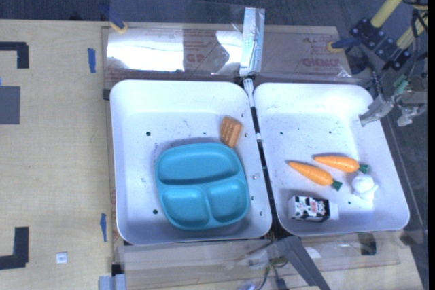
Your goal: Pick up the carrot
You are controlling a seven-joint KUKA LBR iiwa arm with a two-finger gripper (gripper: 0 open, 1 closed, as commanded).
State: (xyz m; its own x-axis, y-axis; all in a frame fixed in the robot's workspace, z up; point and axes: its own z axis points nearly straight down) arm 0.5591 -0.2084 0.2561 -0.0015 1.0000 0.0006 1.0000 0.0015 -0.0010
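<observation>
Two orange carrots with green stubs lie in the right bin [299, 105]. One carrot [336, 162] sits nearer the right wall, and the other carrot [310, 173] lies slantwise just left of and below it, nearly touching it. My gripper [389, 105] hangs over the bin's far right rim, above and to the right of both carrots and well apart from them. Nothing is seen held in it.
A small white lumpy item [364, 185] rests right of the carrots. A black-and-white carton [311, 208] lies near the right bin's front wall. In the left bin sit a blue divided plate [201, 185] and a tan ridged food piece [230, 130].
</observation>
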